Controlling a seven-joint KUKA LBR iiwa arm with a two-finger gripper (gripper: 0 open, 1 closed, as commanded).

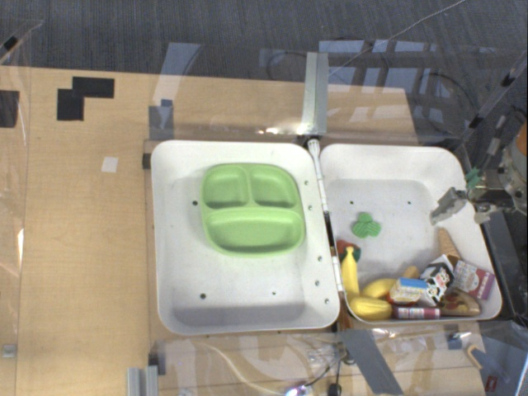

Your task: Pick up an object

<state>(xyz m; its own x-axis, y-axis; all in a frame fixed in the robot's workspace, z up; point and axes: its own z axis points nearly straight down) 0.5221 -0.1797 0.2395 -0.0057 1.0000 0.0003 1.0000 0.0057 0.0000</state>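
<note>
Your gripper (459,205) hangs over the right bin's (388,165) right rim; whether it is open, you cannot tell. Toys (412,289) crowd the near corner.

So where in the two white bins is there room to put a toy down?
Right bin: the far half is bare, from the back wall to the small green piece. Its near corner is crowded with bananas and cartons. Left bin: the green tray fills the middle, with bare floor in front of it and a strip to its left.

A light-green three-compartment plastic tray (251,207) lies in the left shallow white bin (177,304) — toy foods crowd the right white bin's (396,167) near corner.
</note>
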